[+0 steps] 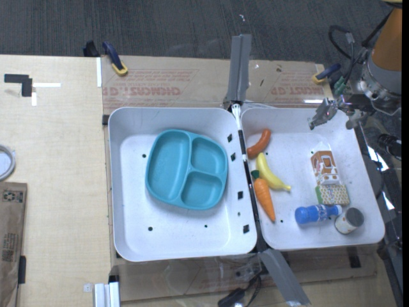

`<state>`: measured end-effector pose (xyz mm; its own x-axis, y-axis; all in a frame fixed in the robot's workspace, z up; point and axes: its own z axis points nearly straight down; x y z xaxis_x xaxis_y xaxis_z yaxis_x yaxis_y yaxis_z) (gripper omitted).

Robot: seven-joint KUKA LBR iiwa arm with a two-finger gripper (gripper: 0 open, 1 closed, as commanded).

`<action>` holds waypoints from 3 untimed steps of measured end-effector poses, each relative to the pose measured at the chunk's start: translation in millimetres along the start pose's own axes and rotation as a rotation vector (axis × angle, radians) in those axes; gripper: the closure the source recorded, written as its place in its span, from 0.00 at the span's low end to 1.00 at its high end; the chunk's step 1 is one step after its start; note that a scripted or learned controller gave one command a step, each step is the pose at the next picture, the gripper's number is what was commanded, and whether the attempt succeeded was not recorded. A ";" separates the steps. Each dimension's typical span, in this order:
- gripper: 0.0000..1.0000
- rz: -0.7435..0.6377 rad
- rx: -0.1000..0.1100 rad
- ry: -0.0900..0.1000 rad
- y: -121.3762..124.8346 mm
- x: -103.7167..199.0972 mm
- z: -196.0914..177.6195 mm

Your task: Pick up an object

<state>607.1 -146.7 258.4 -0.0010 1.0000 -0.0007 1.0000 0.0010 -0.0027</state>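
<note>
Toys lie in the right bin (367,165), below the pincer (324,115) at the upper right. I cannot tell how it stands. Nearest are a box (326,169), sausage (259,143), banana (270,175), then carrot (265,199), bottle (316,214), cup (349,220). A blue plate (187,169) sits in the left bin (124,203).

- My arm (388,50): grey casing, with an orange band above the wrist.
- Its cabling (348,43): black loops, plus some green wiring, running along the wrist.
- My end effector (324,112): small, grey metal, two-finger type.
</note>
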 end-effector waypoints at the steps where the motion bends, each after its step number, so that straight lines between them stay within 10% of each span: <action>1: 0.00 0.093 0.001 0.000 -44.7 20.9 61.4; 3: 0.00 0.038 -0.034 -0.004 -23.2 -46.7 149.0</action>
<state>583.5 -193.6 109.5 0.0376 0.9993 -0.0042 0.9988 -0.0374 0.0315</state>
